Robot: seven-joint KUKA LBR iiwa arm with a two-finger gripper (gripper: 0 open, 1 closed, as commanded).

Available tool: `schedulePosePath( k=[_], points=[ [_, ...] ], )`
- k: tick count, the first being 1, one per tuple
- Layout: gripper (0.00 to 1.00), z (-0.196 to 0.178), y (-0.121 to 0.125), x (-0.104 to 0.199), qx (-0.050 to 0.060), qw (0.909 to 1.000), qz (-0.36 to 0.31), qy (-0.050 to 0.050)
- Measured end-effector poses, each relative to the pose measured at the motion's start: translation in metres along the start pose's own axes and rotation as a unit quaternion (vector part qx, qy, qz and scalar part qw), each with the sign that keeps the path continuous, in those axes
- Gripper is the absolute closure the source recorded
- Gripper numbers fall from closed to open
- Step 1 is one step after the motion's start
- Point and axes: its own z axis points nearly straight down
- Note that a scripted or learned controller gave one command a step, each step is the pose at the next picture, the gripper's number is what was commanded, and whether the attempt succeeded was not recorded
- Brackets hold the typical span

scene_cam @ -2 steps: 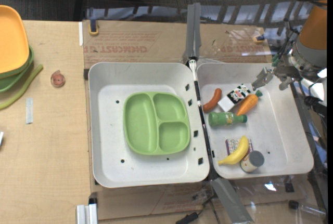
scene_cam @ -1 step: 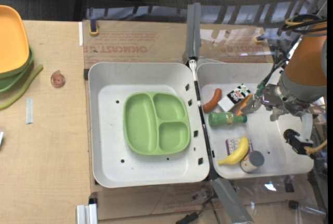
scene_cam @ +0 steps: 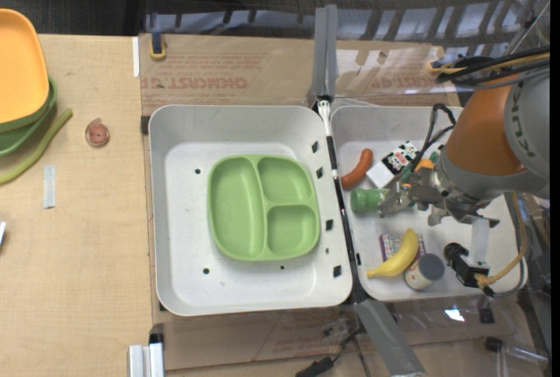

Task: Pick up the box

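A: Where's the box (scene_cam: 402, 157)?

B: In the right bin (scene_cam: 378, 120), toward twelve o'clock of its floor. It's small, black and white with bits of colour, lying just at two o'clock from the orange sausage (scene_cam: 355, 168).

A: And the arm (scene_cam: 495, 139)?

B: Its grey body and orange band cover the three o'clock side of that bin. The gripper (scene_cam: 426, 194) sits low over the bin's middle, at about five o'clock from the box and apart from it.

A: Clenched or released?

B: I can't tell from this slant; the metal parts blur together. Nothing is visibly held.

A: What else lies there?

B: A green bottle (scene_cam: 368, 200) at nine o'clock of the gripper, a banana (scene_cam: 395, 255) at seven, a small jar (scene_cam: 422, 272) beside the banana's tip. The left bin (scene_cam: 175, 218) holds a green divided plate (scene_cam: 262, 207)
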Motion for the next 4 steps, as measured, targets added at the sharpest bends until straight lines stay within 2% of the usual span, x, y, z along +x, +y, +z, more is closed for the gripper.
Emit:
schedulePosePath(
  k=[1,2,3,4],
  points=[
    [0.00,0.016,-0.024,-0.022,-0.004,0.9974,-0.072,0.001],
    [0.00,0.018,0.006,-0.057,-0.001,0.9974,-0.072,0.000],
    [0.00,0.018,0.003,0.008,-0.001,0.9937,-0.112,0.000],
    [0.00,0.018,-0.041,0.001,-0.001,0.9825,-0.186,0.000]
  ],
)
